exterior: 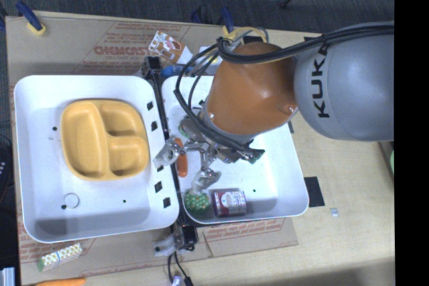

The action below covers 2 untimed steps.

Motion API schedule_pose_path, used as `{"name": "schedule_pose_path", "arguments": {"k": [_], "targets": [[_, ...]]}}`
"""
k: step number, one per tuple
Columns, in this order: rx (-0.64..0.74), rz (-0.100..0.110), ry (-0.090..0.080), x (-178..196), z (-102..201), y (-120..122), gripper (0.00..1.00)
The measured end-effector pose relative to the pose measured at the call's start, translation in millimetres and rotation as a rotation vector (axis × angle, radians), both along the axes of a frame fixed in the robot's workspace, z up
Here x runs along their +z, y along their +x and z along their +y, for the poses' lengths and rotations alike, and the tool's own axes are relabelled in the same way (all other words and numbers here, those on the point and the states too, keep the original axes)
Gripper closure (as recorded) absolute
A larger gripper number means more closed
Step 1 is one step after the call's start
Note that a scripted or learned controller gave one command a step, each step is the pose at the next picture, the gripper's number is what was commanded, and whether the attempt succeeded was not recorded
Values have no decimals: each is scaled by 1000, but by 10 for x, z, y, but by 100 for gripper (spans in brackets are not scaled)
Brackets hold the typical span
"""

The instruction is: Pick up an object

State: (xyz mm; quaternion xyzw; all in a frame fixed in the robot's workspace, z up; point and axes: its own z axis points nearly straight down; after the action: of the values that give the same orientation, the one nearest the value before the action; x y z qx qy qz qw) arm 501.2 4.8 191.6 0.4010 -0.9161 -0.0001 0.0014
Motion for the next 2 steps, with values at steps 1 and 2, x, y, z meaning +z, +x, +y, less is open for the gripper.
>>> {"name": "schedule_pose_path", "arguments": {"k": [1, 2], "targets": [[466, -2, 2, 2, 178, 170, 0], [762, -2, 2, 2, 137, 304, 0]]}}
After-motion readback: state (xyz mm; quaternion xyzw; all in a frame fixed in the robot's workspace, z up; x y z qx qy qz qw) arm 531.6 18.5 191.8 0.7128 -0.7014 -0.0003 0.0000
